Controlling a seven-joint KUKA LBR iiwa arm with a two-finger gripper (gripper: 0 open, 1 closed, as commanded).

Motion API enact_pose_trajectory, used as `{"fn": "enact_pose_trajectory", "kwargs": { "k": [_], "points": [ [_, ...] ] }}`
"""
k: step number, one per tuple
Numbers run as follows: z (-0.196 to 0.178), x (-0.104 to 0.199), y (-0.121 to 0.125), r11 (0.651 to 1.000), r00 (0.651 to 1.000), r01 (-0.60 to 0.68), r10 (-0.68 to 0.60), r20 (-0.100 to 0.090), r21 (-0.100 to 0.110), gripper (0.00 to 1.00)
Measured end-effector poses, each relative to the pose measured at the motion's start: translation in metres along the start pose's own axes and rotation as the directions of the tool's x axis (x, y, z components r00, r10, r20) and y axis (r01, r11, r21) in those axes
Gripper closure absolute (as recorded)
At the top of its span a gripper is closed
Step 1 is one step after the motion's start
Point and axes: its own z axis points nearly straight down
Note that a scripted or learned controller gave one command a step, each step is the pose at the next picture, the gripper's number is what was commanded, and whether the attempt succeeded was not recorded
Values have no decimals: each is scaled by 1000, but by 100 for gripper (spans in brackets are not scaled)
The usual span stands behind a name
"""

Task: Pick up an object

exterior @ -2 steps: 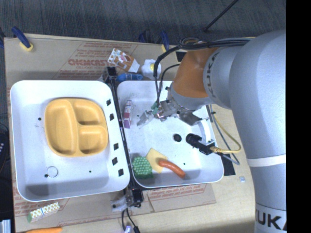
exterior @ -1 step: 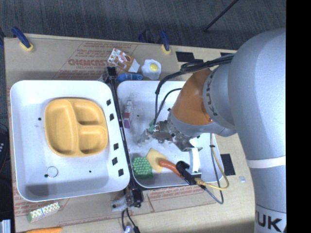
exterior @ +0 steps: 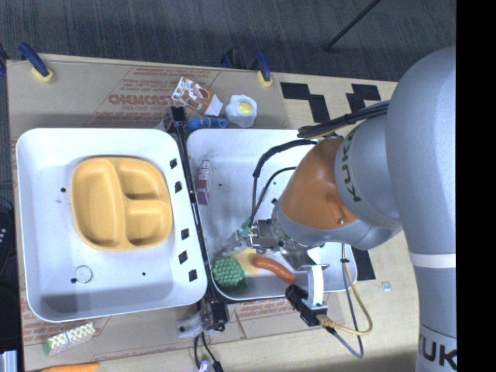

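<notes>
Your arm (exterior: 364,177) hangs low over the right bin (exterior: 232,149), its gripper (exterior: 260,242) near the front corner; whether it is wide, narrow or holding anything, you cannot tell. Descend squarely, clear of the bin wall. The orange carrot-like piece (exterior: 273,267) lies just beside a green knobbly ball (exterior: 229,272).

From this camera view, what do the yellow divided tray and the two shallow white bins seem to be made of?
The yellow divided tray looks like moulded plastic with a matte finish: rounded compartment edges, even colour, soft shine. The two shallow white bins, the left bin and the right bin, also look like plastic, smooth and slightly glossy, with rounded corners and thin rims. Coated metal cannot be excluded.
</notes>
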Motion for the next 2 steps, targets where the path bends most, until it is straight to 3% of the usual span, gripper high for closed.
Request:
{"fn": "enact_pose_trajectory", "kwargs": {
  "k": [1,2],
  "points": [
    [-10,0,1,1000,1000,6,-6,0,1,100],
    [-10,0,1,1000,1000,5,-5,0,0,0]
  ]
}}
